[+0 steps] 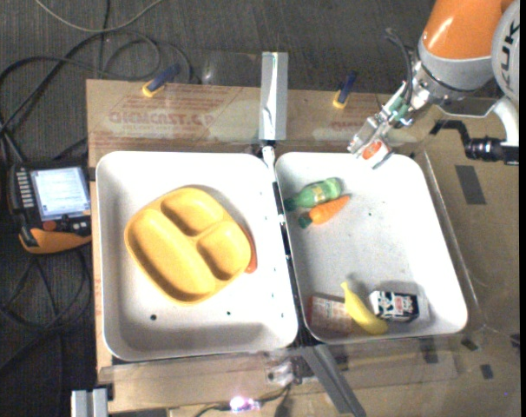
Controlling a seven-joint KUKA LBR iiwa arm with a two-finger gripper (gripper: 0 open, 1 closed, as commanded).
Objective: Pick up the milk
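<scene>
The milk [395, 305] is a small black-and-white carton lying on its side in the front right part of the right bin [419, 233]. A yellow banana [360, 308] touches its left side. My gripper [368, 149] hangs over the back edge of the right bin, far behind the milk and a little to its left. Its fingers stand slightly apart, open, with nothing between them.
A green bottle [315, 192] and an orange carrot [325, 210] lie at the back left of the right bin. A brown box [326, 313] lies left of the banana. The left bin [124, 311] holds a yellow divided plate [187, 242].
</scene>
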